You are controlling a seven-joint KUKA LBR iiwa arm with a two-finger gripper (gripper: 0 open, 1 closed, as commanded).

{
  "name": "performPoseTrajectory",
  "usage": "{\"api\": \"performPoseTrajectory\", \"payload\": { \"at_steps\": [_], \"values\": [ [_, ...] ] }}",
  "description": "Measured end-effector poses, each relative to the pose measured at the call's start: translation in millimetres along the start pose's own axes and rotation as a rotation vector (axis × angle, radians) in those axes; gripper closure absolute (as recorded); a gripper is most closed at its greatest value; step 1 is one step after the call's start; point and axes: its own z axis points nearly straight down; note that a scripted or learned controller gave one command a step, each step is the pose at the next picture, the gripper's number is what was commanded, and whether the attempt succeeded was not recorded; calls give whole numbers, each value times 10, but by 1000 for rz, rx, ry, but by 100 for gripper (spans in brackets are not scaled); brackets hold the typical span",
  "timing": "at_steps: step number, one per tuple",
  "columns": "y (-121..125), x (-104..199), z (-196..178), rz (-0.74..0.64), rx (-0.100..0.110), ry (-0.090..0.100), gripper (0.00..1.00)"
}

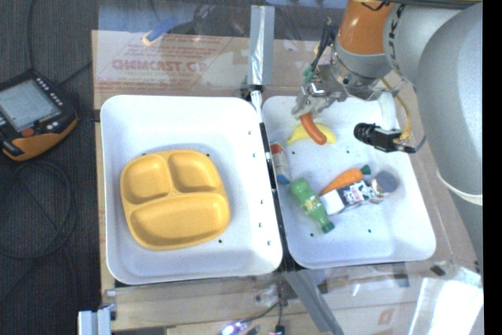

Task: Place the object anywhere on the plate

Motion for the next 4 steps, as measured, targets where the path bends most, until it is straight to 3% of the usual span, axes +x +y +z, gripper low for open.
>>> {"api": "performPoseTrajectory", "payload": {
  "at_steps": [1, 2, 3, 4],
  "values": [
    [-585, 819, -582, 61, 0, 6, 100],
    [-752, 1611, -480, -128, 0, 5, 100],
    [-830, 2252, 11, -113, -2, 6, 100],
    [-830, 2252, 10, -113, -2, 6, 0]
  ]
}}
